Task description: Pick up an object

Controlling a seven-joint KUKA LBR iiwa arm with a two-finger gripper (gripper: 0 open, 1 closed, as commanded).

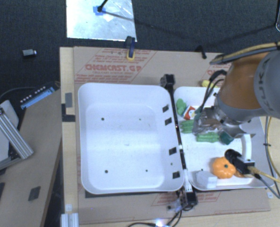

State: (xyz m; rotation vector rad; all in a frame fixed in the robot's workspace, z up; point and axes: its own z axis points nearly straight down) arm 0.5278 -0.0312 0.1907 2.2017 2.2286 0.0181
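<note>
- Over the right bin's (196, 157) middle: gripper (208, 125), set low among the pieces; released or clenched cannot be told
- Just nearward of the bin's middle: green piece (207, 137), with teal piece (224, 137) touching it
- Along the bin's near edge: orange ball (223, 168), pale block (205, 178)
- By the bin's far-left part: green lump (181, 107), red-white piece (190, 111)

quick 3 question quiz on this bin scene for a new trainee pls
1. True or false: the orange object lies in the view's left bin.
2. The gripper hovers over: A) the left bin, B) the right bin.
3. What colour is the long piece just below the gripper in the view?

Key: 1 false, it lies in the right bin; 2 B; 3 green.
</note>
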